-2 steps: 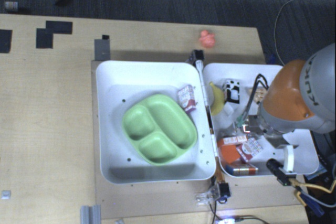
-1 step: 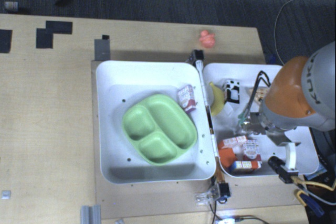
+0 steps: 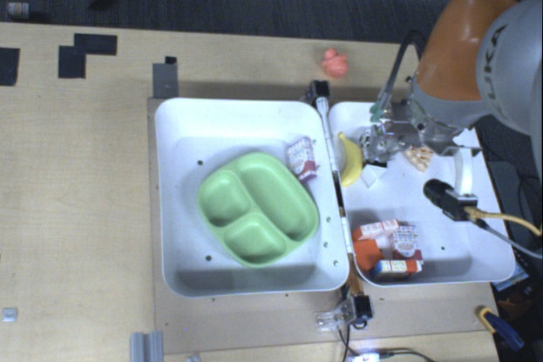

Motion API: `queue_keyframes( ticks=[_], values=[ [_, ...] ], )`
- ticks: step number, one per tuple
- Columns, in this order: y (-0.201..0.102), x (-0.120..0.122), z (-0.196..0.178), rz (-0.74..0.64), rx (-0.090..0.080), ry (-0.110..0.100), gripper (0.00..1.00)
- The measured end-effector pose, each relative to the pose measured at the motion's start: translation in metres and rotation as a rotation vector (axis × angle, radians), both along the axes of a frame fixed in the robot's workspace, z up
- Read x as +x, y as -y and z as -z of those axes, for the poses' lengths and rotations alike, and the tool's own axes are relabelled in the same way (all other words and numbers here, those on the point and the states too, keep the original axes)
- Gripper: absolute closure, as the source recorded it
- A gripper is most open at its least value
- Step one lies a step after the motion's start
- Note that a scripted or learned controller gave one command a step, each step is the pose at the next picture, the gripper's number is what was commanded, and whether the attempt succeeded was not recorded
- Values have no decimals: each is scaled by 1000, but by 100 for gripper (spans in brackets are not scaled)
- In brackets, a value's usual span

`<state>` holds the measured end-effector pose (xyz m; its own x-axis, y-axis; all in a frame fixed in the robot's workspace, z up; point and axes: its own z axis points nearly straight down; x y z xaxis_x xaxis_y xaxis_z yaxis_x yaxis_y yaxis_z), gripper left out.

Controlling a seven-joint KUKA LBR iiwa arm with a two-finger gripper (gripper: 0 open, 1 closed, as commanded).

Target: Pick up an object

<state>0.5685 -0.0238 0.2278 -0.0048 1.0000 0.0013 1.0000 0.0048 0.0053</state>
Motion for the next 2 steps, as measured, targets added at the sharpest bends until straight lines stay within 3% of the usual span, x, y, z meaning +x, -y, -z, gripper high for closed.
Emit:
queue_keyframes(
  ticks=[1, 2],
  values=[
    [1, -1, 1, 0, -1, -2, 0],
    [65, -70, 141, 3, -2, 1, 0]
  ],
)
